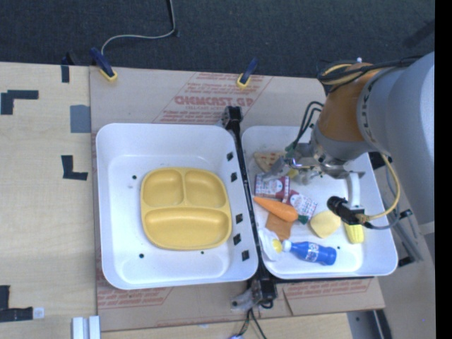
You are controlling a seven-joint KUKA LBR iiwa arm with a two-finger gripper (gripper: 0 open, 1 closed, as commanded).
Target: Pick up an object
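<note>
- Nothing lifted yet: every object lies in the right bin (pixel 374 263). Grasp and lift both left to do.
- Right bin contents: carrot (pixel 277 207), blue bottle (pixel 311 252), yellow block (pixel 325 224), red-white packet (pixel 272 186), a tan piece near the top left corner.
- Left bin (pixel 116 189) holds a yellow divided plate (pixel 186 207), apart from the arm.
- Arm comes in from the right, orange band over the right bin's upper part, wrist pointing down.
- Gripper (pixel 302 164) sits low over the bin, just above the packet, beside the tan piece.
- Jaw state: can't tell, wrist body and cables hide the tips. No object visibly held.
- Likely target, judging by position: packet or tan piece.
</note>
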